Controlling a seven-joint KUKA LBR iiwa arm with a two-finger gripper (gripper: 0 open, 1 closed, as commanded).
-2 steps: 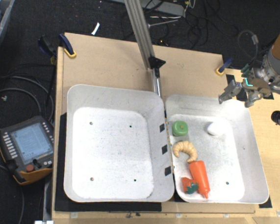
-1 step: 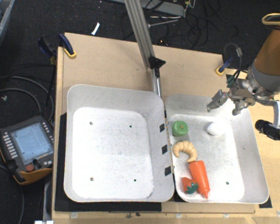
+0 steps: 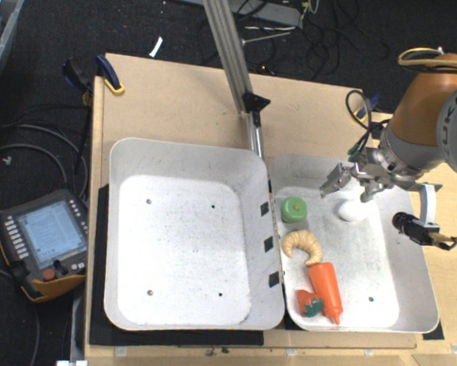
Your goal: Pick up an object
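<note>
**White ball under the gripper in the right bin**

White ball (image 3: pixel 351 210) sits at the far end of the right bin (image 3: pixel 410 300), the landmark for everything here. Left of that bin, touching it along a shared edge, lies the left bin (image 3: pixel 134 161), its speckled floor bare. Further left, off the bench, a teach pendant (image 3: pixel 44 241) rests on the dark floor. Inside the right bin, along its left side, a green round piece (image 3: pixel 293 210) lies nearest the back, a pale croissant-shaped toy (image 3: pixel 302 243) just in front of it, then an orange carrot toy (image 3: pixel 327 289) pointing toward the bin's front, with a small red and green piece (image 3: pixel 309 302) touching it. The gripper (image 3: pixel 355 184) hangs over the bin's far end, directly above the ball. Its fingers look spread apart, nothing gripped between them. The grey arm (image 3: pixel 444 110) reaches in from the bin's right.
</note>
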